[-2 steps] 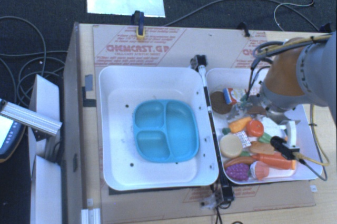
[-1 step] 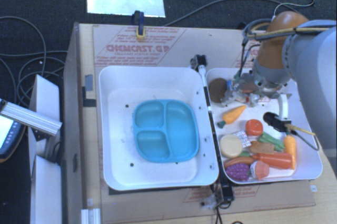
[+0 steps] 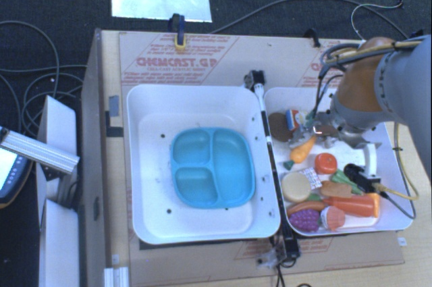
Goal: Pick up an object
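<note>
Entry, pick unfinished: I logged the gripper (image 3: 318, 132) low in the right bin (image 3: 395, 219), just above the toy carrot (image 3: 303, 148), finger state beyond telling, carrot lying unlifted among the toy food.

right bin (image 3: 398, 225): shallow, white, holds a crowded pile of toy foods
carrot (image 3: 303, 149): orange, tilted, at the far left of the pile
brown round piece (image 3: 279, 125): just beyond the carrot, by the bin's left wall
tomato (image 3: 325, 163): red-orange, round, mid-pile
cream disc (image 3: 295, 187): near left, beside the tomato
purple grapes (image 3: 304, 219): near left corner
orange bottle (image 3: 356, 205): lying flat along the near edge
</note>
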Tool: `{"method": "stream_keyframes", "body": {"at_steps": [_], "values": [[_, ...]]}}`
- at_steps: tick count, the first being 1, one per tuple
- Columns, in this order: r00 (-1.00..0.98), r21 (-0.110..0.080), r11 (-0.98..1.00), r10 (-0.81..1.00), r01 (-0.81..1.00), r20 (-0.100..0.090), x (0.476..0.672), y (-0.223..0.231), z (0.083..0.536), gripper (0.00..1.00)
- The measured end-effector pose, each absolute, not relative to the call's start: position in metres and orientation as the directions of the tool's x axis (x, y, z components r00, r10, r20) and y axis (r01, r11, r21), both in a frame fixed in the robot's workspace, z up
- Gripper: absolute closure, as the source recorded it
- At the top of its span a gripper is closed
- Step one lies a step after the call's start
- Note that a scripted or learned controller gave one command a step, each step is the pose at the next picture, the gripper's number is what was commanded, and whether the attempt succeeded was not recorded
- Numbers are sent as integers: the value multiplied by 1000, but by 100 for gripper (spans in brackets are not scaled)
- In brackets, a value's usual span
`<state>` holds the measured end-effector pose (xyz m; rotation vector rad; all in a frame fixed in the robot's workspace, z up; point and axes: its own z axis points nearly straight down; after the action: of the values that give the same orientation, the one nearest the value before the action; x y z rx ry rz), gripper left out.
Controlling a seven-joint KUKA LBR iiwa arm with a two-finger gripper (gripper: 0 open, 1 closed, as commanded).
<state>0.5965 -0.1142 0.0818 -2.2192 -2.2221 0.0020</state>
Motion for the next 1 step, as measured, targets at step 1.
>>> {"method": "stream_keyframes", "body": {"at_steps": [1], "values": [[-3, -2, 3, 1000, 1000, 1, 581, -90, 82, 0]]}}
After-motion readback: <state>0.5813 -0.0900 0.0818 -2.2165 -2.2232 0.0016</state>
